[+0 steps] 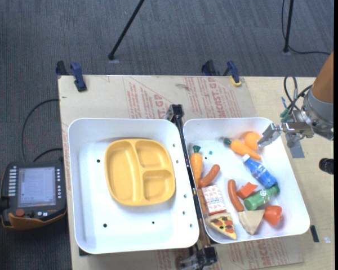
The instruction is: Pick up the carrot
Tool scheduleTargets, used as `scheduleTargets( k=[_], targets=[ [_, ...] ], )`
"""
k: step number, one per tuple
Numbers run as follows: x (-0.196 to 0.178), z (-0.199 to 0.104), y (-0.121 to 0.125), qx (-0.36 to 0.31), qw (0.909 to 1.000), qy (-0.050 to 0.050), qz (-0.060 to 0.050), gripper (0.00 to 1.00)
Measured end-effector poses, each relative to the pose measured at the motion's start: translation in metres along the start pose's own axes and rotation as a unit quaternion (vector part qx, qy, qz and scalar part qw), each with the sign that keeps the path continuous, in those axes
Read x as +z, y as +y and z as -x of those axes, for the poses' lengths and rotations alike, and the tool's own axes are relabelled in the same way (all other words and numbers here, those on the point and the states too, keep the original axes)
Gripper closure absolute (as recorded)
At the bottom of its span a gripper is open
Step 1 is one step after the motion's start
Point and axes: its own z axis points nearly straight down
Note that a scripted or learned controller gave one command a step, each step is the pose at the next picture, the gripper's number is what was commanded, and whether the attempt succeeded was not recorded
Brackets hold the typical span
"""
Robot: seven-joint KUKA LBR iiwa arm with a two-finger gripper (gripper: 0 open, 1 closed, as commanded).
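We see the grey two-finger hand [268, 135] low over the far right side of the right shallow white plastic bin [236, 120], tip just beside a short orange carrot-like toy with a green end [240, 147]. We cannot tell how far open the hand is, and we see nothing gripped in it. A clearer match is the slim orange toy carrot with a green top [196, 166], which lies lengthwise against the bin's left wall, just beside a red toy sausage [209, 175] and well apart from the hand. The wall probably leaves little room for a grasp there. A blue toy bottle [259, 172] lies near the hand, among other loose toy food. The left shallow white plastic bin [79, 151] holds a yellow divided plastic tray [139, 170]. Both bins sit on a printed brown cardboard-covered surface [129, 94] fixed by blue clamps [78, 76]. A grey teach pendant [34, 196] lies on dark carpet [45, 27], with thin stand legs [127, 27] behind.
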Motion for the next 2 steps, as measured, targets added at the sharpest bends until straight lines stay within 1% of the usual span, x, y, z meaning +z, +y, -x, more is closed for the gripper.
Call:
scheduleTargets(
  k=[1,2],
  targets=[
    [0.129,-0.009,0.039,0.034,0.9994,0.001,-0.003,0.0],
    [0.116,-0.008,0.041,0.033,0.9995,0.0,-0.001,1.0]
  ],
)
